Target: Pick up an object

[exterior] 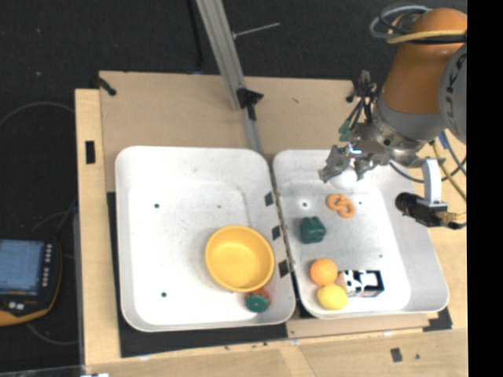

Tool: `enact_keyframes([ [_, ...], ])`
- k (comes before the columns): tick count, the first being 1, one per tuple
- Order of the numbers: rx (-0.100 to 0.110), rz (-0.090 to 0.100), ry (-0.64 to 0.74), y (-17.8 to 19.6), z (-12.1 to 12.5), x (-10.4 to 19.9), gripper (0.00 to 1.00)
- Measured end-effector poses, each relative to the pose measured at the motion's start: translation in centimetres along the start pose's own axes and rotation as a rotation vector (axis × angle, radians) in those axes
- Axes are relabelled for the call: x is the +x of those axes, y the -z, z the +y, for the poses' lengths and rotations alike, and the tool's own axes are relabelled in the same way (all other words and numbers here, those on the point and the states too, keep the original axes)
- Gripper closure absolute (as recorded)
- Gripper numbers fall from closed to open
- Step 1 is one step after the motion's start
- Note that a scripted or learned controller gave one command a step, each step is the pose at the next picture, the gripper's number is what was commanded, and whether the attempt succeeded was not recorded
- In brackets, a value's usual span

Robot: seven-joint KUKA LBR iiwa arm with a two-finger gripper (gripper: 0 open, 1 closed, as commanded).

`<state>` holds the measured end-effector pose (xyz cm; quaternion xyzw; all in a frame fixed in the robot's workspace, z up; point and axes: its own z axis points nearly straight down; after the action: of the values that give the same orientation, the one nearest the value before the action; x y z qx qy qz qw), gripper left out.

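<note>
- Gripper [343, 171] hovers at the right white bin's [416, 277] twelve o'clock end; whether it is parted or closed, I cannot tell.
- Nearest candidate: small orange pretzel-shaped toy [341, 204], lying flat just toward six o'clock from the gripper.
- Likely light, stiff plastic; pinching across its outer rim seems safest.
- Its long axis runs roughly ten to four o'clock.
- Dark green block [312, 228] sits near, at seven o'clock.

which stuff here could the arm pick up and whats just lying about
Pickable: pretzel, green block, orange, lemon, black-and-white toy, yellow bowl, small green-red thing; gripper.
Lying about: metal pole, handheld pendant.
</note>
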<state>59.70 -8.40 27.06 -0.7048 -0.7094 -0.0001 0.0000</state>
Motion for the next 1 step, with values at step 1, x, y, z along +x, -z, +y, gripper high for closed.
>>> enact_keyframes([
  [1, -0.002, 0.000, 0.000, -0.90, 2.37, 4.98, 1.00],
])
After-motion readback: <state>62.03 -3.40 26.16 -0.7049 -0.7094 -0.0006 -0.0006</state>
